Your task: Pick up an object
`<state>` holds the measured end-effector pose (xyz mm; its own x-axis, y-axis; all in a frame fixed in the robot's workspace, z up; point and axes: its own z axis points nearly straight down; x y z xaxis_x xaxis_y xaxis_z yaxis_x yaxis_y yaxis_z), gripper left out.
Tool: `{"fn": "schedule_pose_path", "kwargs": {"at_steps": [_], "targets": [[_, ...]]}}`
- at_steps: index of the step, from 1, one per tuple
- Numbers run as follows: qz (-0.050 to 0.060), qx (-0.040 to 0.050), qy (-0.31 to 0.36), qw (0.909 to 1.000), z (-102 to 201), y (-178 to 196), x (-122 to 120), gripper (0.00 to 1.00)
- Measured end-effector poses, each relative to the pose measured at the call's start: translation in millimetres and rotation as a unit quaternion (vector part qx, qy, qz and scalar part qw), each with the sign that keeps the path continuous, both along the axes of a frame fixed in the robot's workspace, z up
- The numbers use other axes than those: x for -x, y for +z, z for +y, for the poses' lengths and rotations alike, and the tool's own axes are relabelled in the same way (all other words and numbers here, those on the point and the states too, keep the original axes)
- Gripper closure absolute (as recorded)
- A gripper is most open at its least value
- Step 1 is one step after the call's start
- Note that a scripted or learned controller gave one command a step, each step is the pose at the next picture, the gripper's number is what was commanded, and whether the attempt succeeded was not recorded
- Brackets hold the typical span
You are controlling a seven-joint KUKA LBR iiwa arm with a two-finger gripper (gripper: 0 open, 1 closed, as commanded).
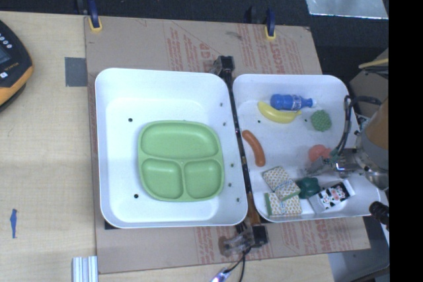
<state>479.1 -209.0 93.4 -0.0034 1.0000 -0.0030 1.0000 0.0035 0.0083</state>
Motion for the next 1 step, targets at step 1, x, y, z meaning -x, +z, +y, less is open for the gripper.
{"fn": "schedule_pose_path", "kwargs": {"at_steps": [1], "targets": [[0.006, -0.0017, 0.002, 1.0, 59.5, -1.6, -57.2, 0.0]]}}
